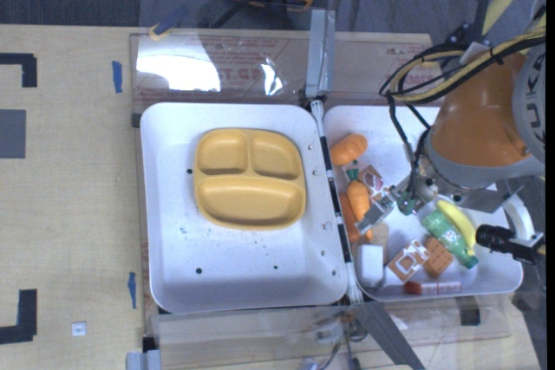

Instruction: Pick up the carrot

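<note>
Starting left: bare wooden table (69, 186), then the left bin (165, 264) with a yellow divided plate (251, 178) sitting in its upper middle, nothing else in it but dark specks. Right bin (503, 277) is cluttered. Carrot (356, 205) lies near that bin's left wall, orange, roughly upright in view. An orange rounded piece (349, 148) sits just above it, a small patterned packet (372, 179) touches its upper right. Hand (381, 210) is down right beside the carrot's right side, can't tell whether the jaws are spread or closed, nor whether they're on the carrot. White block (371, 262) below the carrot, brown patterned box (408, 260) further right, then banana (460, 219) with a green bottle (449, 236) against it. Arm body (481, 126) overhangs the bin's upper right.
</note>
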Available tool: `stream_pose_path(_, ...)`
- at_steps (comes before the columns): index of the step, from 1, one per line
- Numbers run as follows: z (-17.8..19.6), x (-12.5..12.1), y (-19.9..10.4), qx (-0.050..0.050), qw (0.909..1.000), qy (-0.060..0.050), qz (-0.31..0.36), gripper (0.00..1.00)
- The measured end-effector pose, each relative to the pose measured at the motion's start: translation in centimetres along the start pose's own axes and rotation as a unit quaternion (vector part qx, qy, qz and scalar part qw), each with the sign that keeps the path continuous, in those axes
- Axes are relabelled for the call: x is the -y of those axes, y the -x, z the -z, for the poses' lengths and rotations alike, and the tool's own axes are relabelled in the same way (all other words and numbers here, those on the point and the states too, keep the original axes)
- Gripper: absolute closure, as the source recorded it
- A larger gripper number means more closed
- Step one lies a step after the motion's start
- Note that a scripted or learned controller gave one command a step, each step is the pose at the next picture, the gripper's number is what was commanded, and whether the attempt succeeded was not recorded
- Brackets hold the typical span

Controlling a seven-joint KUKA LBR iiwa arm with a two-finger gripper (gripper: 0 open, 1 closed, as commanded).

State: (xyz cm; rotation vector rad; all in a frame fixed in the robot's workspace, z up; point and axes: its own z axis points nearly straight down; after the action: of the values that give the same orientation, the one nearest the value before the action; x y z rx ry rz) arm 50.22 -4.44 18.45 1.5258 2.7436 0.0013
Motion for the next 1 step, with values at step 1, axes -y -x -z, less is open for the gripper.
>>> stream_pose_path(1, -5.48, 1.3, 6.72, -0.001, 0.9929, -0.001, 0.119, 0.0)
